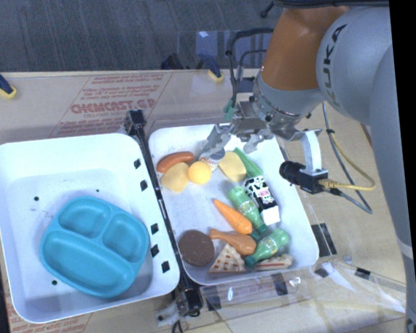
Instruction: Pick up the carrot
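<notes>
The carrot [232,216] is a small orange cone lying at a slant in the middle of the right bin [298,212], among other toy foods. My gripper [232,144] hangs over the back of that bin, above a yellow cheese wedge [231,167] and a green pickle [249,162]. Its fingers [213,147] are spread open and nothing sits between them. The carrot lies well in front of the gripper, toward the near side of the bin, and is untouched.
Around the carrot lie a sausage [174,160], a yellow ball [199,172], a cow-print carton [260,193], green bottles [244,202], a drumstick [233,240], a brown cookie [197,247] and a pizza slice [226,260]. A blue divided plate [93,244] lies in the left bin [4,182].
</notes>
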